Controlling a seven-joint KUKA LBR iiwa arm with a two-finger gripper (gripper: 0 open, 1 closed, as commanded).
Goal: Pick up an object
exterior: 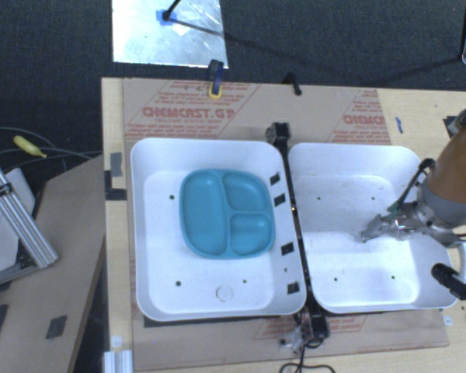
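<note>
I see the blue divided plate (225, 213) lying flat in the middle of the left bin (151, 169). The tool (370, 231) sits low over the right bin (349, 158), toward its right edge — gripping nothing; open or closed, I cannot tell.

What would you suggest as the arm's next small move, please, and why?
Probably carry the pincer across the divider toward the left bin. The pincer sits low over the right bin, while the only object to pick, a blue divided plate, lies in the left bin.
</note>
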